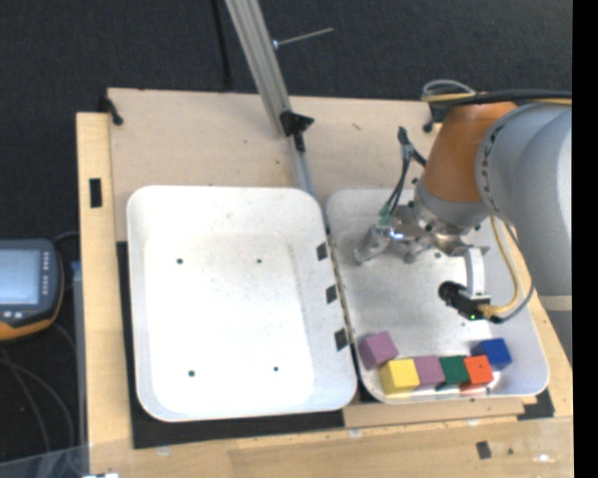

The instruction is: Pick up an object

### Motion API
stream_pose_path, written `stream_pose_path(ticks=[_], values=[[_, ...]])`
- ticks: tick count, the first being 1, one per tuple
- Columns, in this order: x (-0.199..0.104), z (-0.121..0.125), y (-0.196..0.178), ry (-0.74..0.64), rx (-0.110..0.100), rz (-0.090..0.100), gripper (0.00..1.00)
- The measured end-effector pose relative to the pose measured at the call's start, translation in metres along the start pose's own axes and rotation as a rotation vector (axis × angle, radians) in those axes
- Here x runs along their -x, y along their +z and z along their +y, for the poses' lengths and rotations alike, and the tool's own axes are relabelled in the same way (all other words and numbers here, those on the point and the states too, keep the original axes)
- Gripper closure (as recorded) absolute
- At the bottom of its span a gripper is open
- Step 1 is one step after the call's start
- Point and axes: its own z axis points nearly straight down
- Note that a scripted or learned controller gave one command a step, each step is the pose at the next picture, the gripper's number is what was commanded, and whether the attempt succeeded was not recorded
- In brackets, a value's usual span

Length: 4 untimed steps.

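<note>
Several small blocks lie along the near edge of the right bin [419,307]: a purple one [379,348] standing a little apart, then a yellow [400,374], a mauve [429,370], a green [452,370], an orange [477,371] and a blue one [492,353]. My gripper [391,243] hangs over the far left part of the same bin, well away from the blocks. Nothing shows in its grasp. The grey arm with its orange band [458,157] covers the bin's far right corner.
The left bin [229,297] sits beside the right one, with black clips along the shared edge. A metal rail [264,58] slants up from behind the bins. A handheld screen [15,282] lies off the bench at the left.
</note>
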Motion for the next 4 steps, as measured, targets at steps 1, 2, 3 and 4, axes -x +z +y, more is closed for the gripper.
stream_pose_path(ticks=[1,2,3,4], values=[[0.001,0.002,-0.014,0.011,0.006,0.002,1.0],[-0.067,-0.012,-0.107,-0.008,0.008,0.004,1.0],[-0.126,-0.059,-0.102,-0.008,-0.002,0.004,1.0],[-0.184,-0.064,-0.142,-0.009,0.005,0.005,1.0]])
